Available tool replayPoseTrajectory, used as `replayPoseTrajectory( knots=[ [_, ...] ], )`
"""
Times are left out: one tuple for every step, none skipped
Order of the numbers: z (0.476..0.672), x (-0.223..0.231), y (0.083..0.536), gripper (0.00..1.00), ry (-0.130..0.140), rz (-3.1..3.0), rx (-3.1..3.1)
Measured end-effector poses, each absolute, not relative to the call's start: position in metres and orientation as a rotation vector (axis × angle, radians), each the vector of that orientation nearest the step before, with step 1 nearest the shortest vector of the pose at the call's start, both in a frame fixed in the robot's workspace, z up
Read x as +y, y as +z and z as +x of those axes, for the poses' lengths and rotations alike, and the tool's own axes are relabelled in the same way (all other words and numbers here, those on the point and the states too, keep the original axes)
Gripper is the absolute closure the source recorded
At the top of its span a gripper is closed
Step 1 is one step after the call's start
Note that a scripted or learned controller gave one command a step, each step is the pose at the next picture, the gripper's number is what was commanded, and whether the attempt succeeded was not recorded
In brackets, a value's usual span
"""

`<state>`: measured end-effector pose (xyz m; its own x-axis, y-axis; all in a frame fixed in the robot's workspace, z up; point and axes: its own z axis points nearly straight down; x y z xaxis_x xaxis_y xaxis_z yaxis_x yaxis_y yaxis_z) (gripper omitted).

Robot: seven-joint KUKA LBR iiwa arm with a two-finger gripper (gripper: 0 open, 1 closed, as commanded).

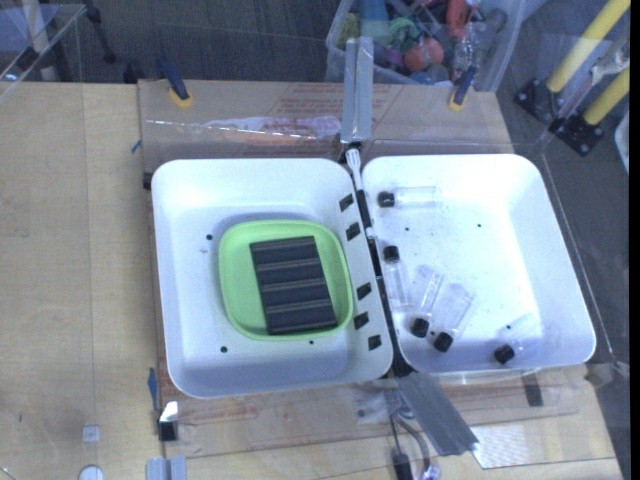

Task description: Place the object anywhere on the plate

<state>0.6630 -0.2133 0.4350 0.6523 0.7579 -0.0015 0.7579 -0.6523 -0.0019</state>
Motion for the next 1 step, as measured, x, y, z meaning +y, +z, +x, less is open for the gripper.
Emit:
replayPoseTrajectory(
  knots=[
    [0.6645,-0.2138,0.4349,0.0,0.0,-2.86,-1.299]
  ],
)
